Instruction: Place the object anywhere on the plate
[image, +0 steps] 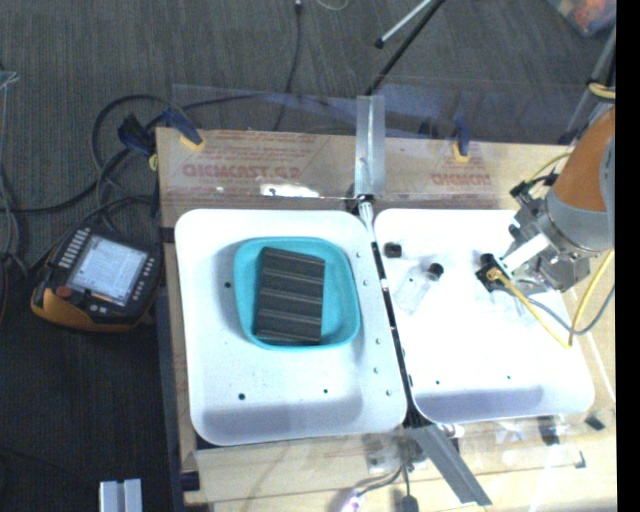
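Observation:
A teal plate (244, 300) sits in the left bin (290, 400). A dark grey ridged block (290, 294) lies flat on the plate, about at its middle. My gripper (535, 262) hangs over the right part of the right bin (500, 370), far from the plate and the block. Nothing shows held at the gripper.
In the right bin, near its left wall, lie a small clear item (414, 291) with a black cap (435, 270) and a small black piece (392, 249). A metal divider (385, 300) separates the bins. A handheld pendant (100, 272) lies left of the bench.

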